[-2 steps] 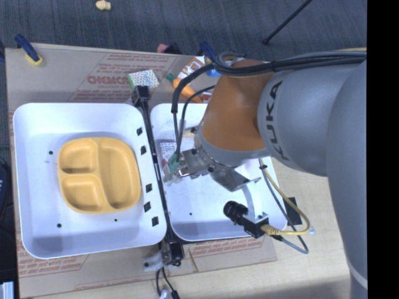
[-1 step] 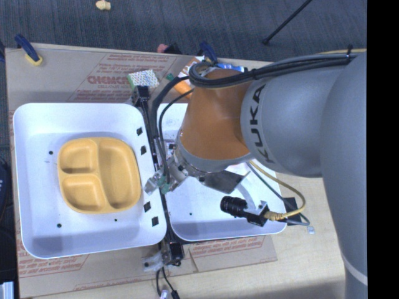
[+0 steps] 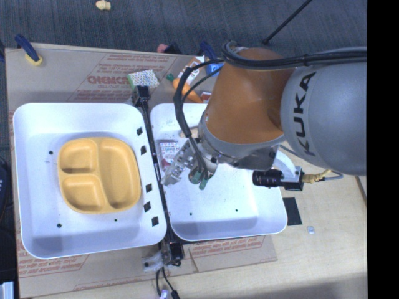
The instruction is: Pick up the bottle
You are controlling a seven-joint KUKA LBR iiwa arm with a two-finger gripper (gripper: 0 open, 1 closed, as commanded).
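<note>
My gripper (image 3: 187, 169) hangs low over the left part of the right bin (image 3: 249, 220), under the orange wrist band (image 3: 246, 98). The arm's bulk covers much of that bin. Beside the gripper lies a small flat packet with red and white print (image 3: 168, 149), close to the bin's left wall. A small dark green tip (image 3: 201, 180) shows at the gripper's lower right; I cannot tell what it belongs to. I cannot make out a bottle for certain, and whatever lies beneath the wrist is hidden.
The left bin (image 3: 31, 167) holds a yellow divided tray (image 3: 98, 173). Orange and white items (image 3: 190, 80) lie behind the right bin, partly hidden by the arm. A black divider with clips (image 3: 153, 167) runs between the bins. A black connector (image 3: 271, 178) juts from the wrist.
</note>
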